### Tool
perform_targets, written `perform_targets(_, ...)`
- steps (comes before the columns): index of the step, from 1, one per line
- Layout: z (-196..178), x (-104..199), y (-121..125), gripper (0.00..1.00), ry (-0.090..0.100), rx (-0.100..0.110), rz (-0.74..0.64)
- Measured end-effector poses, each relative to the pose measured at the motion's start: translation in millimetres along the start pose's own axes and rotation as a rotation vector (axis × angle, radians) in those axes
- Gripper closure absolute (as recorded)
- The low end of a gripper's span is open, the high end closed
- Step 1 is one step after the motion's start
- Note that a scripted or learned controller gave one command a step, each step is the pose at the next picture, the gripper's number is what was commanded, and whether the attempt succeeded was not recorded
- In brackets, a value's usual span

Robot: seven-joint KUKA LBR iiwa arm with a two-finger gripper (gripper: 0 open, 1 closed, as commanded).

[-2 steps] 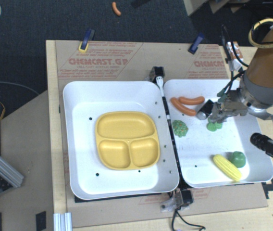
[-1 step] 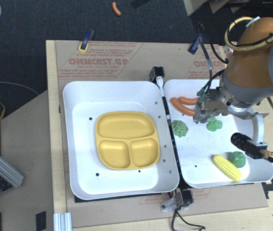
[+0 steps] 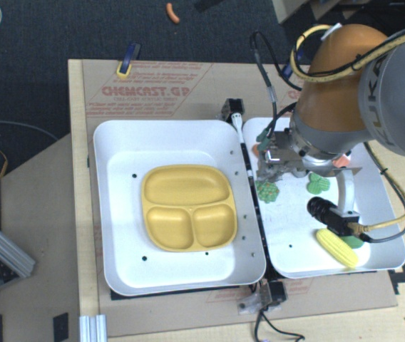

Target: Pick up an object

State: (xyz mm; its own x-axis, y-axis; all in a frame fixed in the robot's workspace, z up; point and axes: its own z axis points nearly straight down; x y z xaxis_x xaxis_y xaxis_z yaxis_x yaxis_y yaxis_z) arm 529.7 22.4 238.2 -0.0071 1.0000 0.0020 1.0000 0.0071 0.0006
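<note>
Tool low over right bin, near its left wall, just above green toy (open or closed: can't tell). Corn cob front-right. Yellow tray in left bin.

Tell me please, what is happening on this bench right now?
A grey and orange arm reaches in from the right over the right bin. Its gripper is low at that bin's left side, just above a green toy. Nothing can be seen held between its fingers. A second green piece and a yellow corn also lie in this bin. The left bin holds a yellow divided tray.
</note>
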Motion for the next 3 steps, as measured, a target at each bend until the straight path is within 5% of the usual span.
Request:
perform_targets(1,21,52,16,1.0,-0.001,0.0,0.001)
perform_targets(3,23,70,16,1.0,-0.002,0.005,0.006)
